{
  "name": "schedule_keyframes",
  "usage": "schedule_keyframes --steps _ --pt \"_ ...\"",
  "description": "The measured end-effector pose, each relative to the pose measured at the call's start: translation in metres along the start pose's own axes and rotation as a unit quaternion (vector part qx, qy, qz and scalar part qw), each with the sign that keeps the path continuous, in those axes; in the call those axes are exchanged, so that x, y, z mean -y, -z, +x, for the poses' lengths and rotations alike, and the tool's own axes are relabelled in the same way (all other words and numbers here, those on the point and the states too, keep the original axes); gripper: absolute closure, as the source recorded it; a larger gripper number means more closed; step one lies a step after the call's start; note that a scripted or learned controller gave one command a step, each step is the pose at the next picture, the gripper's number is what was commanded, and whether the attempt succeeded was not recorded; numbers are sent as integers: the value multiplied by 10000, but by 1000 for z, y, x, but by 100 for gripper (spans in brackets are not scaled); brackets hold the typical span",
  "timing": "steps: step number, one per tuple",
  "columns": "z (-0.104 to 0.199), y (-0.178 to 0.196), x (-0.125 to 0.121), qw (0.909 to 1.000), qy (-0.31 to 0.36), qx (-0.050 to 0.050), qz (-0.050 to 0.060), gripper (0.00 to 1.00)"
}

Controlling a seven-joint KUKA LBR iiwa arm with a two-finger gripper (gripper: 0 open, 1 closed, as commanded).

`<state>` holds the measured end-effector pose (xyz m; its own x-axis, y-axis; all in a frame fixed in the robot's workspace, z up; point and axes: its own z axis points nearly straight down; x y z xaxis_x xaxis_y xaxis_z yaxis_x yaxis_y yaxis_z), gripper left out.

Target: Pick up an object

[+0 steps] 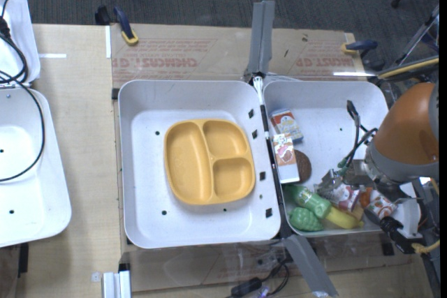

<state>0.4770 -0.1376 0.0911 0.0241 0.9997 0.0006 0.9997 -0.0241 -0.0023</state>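
The camera view looks down on a wooden bench (77, 59) bearing two shallow white bins side by side. The left white bin (140, 220) holds a yellow plastic plate with three compartments (208, 161), lying flat near its middle. The right white bin (321, 98) holds a heap of small things: a small red-and-white carton (286, 125) and a flat printed packet (283, 150) near its left wall, a round dark brown disc (302, 165) just beside the packet, and green toy vegetables (309, 209) with a yellow banana-shaped piece (340, 218) at the near edge. The grey arm with its orange band (412, 129) reaches in from the right. Its pincer (342, 185) sits low over the heap, just right of the disc; whether it is parted or has hold of anything I cannot tell.
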Motion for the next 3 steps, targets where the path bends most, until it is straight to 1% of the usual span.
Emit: schedule_keyframes --steps 1,2,3 --pt "0 9 -1 10000 -13 -1 -5 100" --pt "0 8 -1 10000 -12 -2 2 0" --pt "7 0 -55 9947 -1024 4 3 0"
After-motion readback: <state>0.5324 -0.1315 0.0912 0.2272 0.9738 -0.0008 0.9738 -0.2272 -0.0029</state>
